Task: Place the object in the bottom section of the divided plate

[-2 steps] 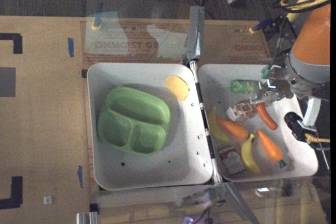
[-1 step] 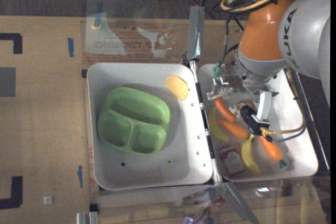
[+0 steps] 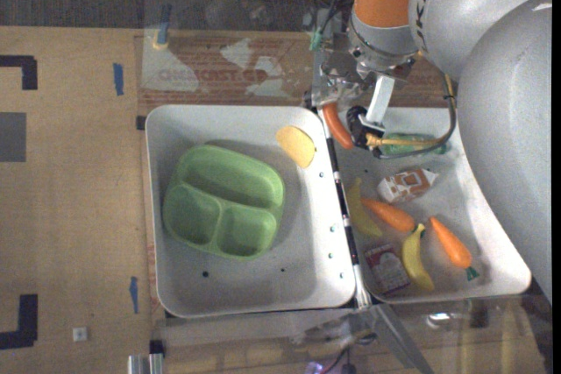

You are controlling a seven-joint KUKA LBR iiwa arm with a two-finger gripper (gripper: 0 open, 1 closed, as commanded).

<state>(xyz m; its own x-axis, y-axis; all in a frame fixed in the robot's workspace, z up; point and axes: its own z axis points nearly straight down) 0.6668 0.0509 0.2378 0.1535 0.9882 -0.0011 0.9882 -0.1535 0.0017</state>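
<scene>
A green divided plate [image 3: 225,201] lies in the left bin [image 3: 175,285], its single long section toward the back and two smaller sections toward the front. A yellow oval piece [image 3: 296,145] rests on the bin floor just behind and to the right of the plate. My gripper [image 3: 340,105] hangs over the wall between the two bins at the back. A red-orange sausage-like object [image 3: 336,126] sits directly under it, at the back left corner of the right bin [image 3: 500,267]. The gripper body hides whether it is touching that object.
The right bin holds a green packet [image 3: 414,144], a small brown-and-white carton [image 3: 408,184], two carrots [image 3: 390,215] [image 3: 450,244], a banana [image 3: 417,257], a yellow piece [image 3: 360,213] and a red-and-white packet [image 3: 386,267]. The arm covers the bin's right side.
</scene>
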